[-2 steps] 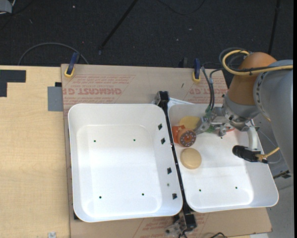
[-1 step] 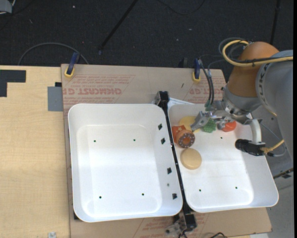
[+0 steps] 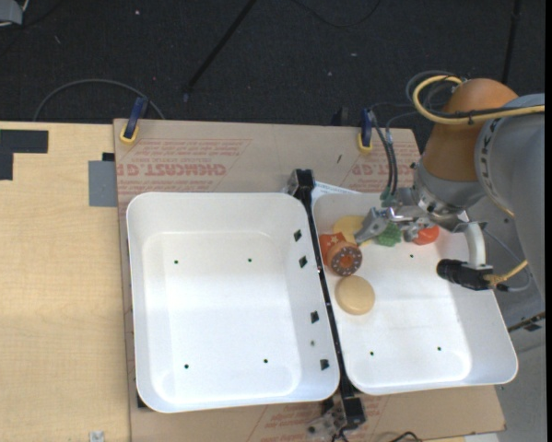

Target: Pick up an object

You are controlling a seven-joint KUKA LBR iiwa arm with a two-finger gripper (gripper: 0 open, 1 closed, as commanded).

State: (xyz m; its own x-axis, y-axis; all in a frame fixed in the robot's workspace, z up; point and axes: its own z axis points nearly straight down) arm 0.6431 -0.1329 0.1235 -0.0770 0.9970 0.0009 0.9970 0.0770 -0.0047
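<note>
My gripper (image 3: 383, 221) hangs low over the back of the right bin (image 3: 441, 357), reaching in from the right. Just under and beside it lie a green piece (image 3: 387, 238) and a red-orange piece (image 3: 426, 235). A pale yellow item (image 3: 349, 226) sits to the gripper's left. Nearer the divider are an orange object (image 3: 331, 245) and a round brown disc (image 3: 346, 260) with a dotted face. A tan round object (image 3: 356, 296) lies in front of those. The wrist hides the fingertips.
The left bin (image 3: 165, 247) stands beside the right one, with a black divider strip (image 3: 314, 274) between them. A black cable fitting (image 3: 464, 273) hangs over the right bin's right side. Clamps (image 3: 131, 129) hold the cardboard at the back.
</note>
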